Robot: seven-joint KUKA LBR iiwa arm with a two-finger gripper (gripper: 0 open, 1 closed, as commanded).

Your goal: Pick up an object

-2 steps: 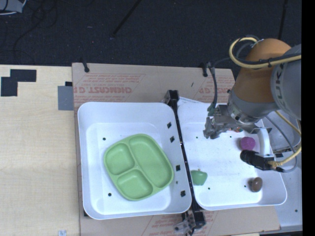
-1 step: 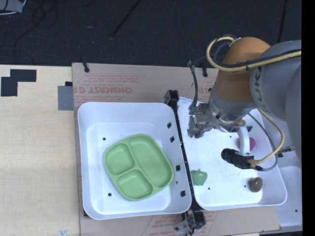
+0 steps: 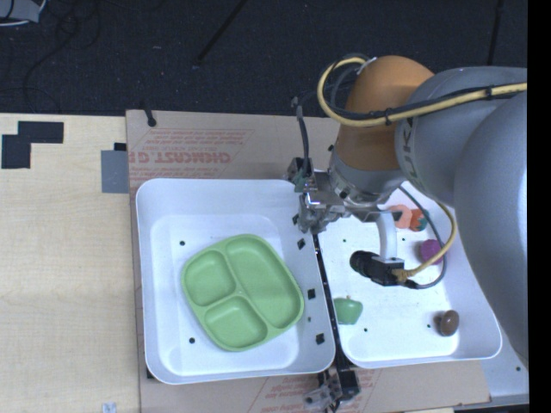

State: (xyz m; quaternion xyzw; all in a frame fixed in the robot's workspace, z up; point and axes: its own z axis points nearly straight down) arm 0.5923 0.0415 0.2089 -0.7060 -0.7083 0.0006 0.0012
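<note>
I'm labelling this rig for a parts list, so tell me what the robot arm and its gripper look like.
The arm is a thick, smooth grey tube with a rounded orange band above the wrist. A yellow cable loops beside the band. The gripper is a small cluster of grey and black metal parts, with thin black wires and a black plug hanging beside it.

The right bin (image 3: 482, 338) holds a small green piece (image 3: 349, 310) near its left wall, a brown rounded lump (image 3: 446, 322) toward its lower right, a magenta piece (image 3: 428, 250) and an orange-and-teal piece (image 3: 413, 219) further back, while a green three-compartment plate (image 3: 242, 292) lies flat in the left bin (image 3: 164, 231).
</note>
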